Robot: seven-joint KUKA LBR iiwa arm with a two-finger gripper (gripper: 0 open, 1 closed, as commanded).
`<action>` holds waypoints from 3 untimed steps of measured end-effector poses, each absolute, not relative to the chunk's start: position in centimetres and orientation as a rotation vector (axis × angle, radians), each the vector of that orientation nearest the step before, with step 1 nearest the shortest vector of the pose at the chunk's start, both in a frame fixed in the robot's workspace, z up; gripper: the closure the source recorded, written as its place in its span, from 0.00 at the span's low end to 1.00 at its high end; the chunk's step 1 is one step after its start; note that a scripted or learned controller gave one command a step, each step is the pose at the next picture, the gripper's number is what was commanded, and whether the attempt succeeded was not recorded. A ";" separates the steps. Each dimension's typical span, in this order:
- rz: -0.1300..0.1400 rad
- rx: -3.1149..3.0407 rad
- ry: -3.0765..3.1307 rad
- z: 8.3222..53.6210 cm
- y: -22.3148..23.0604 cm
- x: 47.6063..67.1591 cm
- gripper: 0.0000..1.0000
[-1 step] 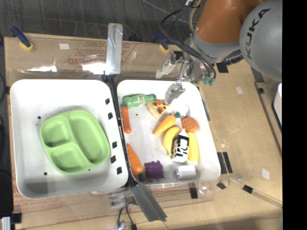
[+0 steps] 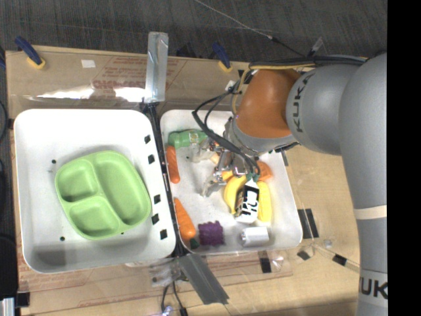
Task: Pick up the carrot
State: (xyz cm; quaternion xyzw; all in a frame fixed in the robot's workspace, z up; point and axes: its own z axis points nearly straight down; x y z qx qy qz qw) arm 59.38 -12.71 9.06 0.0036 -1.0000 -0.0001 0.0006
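Two orange, carrot-like pieces lie along the left wall of the right bin (image 2: 289, 196). A slim one (image 2: 172, 165) is near the upper left. A thicker one (image 2: 185, 220) rests at the lower left, next to a purple grape bunch (image 2: 210, 233). My gripper (image 2: 219, 178) hangs low over the middle of that bin, under the orange wrist band. It is to the right of the slim piece and above the thick one, with a gap of bare bin floor to each. Nothing orange shows at its tip.
Yellow bananas (image 2: 231, 193) and a black-and-white item (image 2: 248, 203) lie just right of the gripper. There is also a white cylinder (image 2: 255, 236), a green object (image 2: 185, 137) and a small orange piece (image 2: 266, 172). The left bin (image 2: 33, 137) holds a green divided plate (image 2: 102, 193).
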 end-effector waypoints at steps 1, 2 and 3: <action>0.000 0.027 -3.145 10.3 -12.4 59.6 1.00; 0.004 0.769 -3.054 19.6 -8.6 59.4 1.00; 0.003 1.436 -2.796 24.9 -12.1 51.8 1.00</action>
